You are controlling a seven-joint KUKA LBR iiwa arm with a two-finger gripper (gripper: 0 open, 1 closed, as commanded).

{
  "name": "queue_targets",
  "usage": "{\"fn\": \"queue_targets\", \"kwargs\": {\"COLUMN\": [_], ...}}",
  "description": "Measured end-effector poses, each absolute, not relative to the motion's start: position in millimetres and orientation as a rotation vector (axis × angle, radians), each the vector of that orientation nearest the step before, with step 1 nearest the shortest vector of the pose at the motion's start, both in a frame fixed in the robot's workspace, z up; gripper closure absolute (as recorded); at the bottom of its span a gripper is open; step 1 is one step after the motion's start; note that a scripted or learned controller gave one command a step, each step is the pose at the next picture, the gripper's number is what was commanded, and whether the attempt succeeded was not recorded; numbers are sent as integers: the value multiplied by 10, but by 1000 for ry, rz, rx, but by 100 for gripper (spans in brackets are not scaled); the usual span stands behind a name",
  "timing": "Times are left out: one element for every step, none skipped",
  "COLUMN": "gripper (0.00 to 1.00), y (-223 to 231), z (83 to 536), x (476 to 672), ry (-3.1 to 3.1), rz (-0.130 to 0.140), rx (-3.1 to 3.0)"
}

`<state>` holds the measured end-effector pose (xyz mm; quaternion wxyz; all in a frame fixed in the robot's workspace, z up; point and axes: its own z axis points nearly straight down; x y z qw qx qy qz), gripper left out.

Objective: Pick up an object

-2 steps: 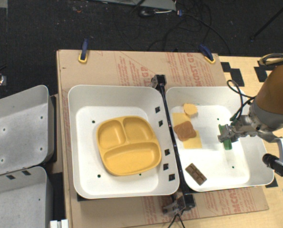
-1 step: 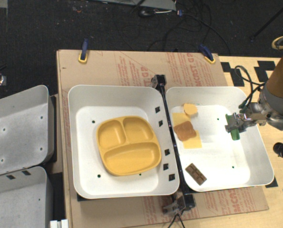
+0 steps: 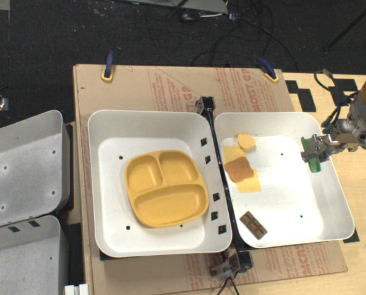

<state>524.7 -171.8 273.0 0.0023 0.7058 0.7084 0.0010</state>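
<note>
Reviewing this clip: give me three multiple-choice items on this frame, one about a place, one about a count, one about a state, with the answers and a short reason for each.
1. Which bin holds the yellow divided plate?
A. the left bin
B. the right bin
C. neither, it lies on the bench

2. How many compartments does the plate have?
A. two
B. three
C. five

3. Where is the gripper now?
A. over the plate
B. at the far right side of the right bin, apart from the food pieces
C. pressed down on the brown bar

Answers:
1 A, the plate lies inside the left bin.
2 B, two small sections at the top and one wide section below.
3 B, it sits near the right wall of the right bin, while the brown bar and the yellow and brown pieces lie toward the bin's left.
</note>
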Motion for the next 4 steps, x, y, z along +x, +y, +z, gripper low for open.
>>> {"fn": "queue_targets", "kwargs": {"gripper": [100, 100, 100, 100], "y": [-1203, -609, 23, 589], "z": [2571, 2597, 2573, 2405], "x": [5319, 5293, 5295, 5241], "ry": [2230, 2232, 2232, 2233], "rz": [1, 1, 1, -2], "rx": [2215, 2213, 2213, 2215]}}
